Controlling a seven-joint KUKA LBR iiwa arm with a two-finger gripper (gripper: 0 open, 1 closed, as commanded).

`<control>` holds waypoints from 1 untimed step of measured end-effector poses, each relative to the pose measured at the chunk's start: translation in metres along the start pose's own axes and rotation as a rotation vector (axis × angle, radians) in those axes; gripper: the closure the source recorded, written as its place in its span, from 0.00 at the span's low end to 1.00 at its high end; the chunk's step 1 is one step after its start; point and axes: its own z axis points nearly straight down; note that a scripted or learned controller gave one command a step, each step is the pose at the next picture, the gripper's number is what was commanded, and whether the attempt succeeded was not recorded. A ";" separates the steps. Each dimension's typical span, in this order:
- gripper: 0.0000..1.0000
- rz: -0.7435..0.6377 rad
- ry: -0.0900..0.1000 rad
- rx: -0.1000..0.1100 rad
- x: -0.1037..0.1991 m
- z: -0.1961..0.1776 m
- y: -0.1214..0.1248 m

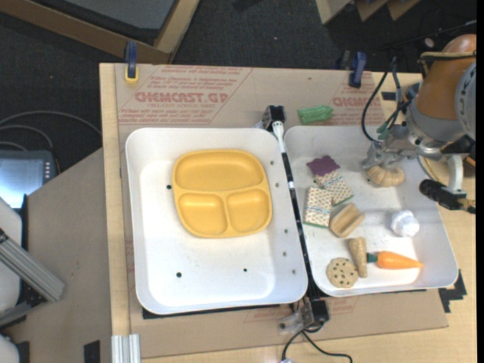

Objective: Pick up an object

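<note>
The grey arm (446,97) is reaching in from the right and hanging its gripper (382,156) low over the far part of the right bin (439,278), and the jaws are standing just above a tan, lumpy pastry-like piece (386,175) near that bin's back wall; whether the jaws are spread or pressed together cannot be told, as cables and the wrist body are masking them. Nothing is showing between them, so the piece is lying on the bin floor, just below and slightly toward the near side of the jaws. The arm is probably sitting here because this piece is lying apart from its neighbours, giving room on either side for a descent. The other toys are crowding toward the middle and near side: a purple piece (324,164), checkered wafers (321,203), a bread roll (346,219), a white lump (404,223), a carrot (395,260), a cone (358,254) and a cookie (342,272). The left bin (151,278) is holding a yellow divided tray (221,191), likely waiting as a drop spot. A green block (315,114) is resting on the counter (189,97) behind the bins.
</note>
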 end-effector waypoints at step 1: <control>1.00 -0.002 0.007 0.010 0.076 -0.036 -0.043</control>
